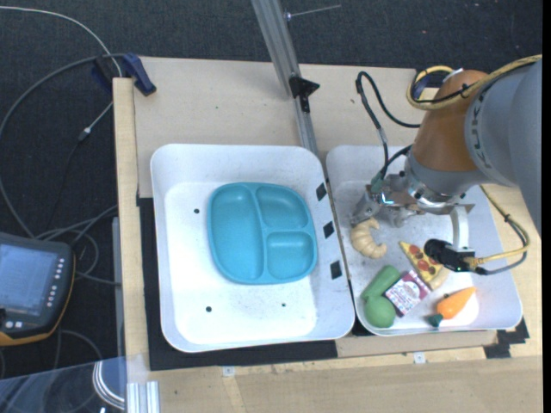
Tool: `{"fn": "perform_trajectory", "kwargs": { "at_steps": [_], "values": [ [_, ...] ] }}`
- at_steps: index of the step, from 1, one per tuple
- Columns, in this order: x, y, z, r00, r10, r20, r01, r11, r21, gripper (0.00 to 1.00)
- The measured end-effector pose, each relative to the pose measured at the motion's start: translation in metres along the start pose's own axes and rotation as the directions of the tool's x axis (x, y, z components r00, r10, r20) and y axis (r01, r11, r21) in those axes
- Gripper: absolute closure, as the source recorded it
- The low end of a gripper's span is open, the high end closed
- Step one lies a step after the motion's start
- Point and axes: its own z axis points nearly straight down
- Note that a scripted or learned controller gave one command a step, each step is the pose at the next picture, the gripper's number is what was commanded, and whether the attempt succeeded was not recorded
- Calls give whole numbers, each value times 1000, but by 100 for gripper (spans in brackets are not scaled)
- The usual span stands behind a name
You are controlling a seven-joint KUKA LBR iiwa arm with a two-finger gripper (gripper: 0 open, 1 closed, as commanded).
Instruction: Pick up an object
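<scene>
I saw the gripper (376, 203) low in the right bin (492, 310), just above the croissant (369, 238) at its 12 o'clock; I could not tell its fingers' spread.

The arm's gripper (385, 203) hangs low in the right bin (344, 172), just above a toy croissant (368, 238). Nearer the front lie a pizza slice (422, 261), a green vegetable (380, 297), a small packet (405, 296) and a carrot (455, 303). The left bin (181, 317) holds a blue divided plate (261, 231).
</scene>
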Motion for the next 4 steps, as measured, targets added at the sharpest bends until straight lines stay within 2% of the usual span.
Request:
{"fn": "perform_trajectory", "kwargs": {
  "at_steps": [1,2,4],
  "values": [
    [0,2,-15,1000,0,1,0,1000,-10,100],
    [-9,8,-67,1000,1,4,0,1000,-15,100],
    [0,10,-155,1000,-1,4,1,1000,-16,100]
  ]
}}
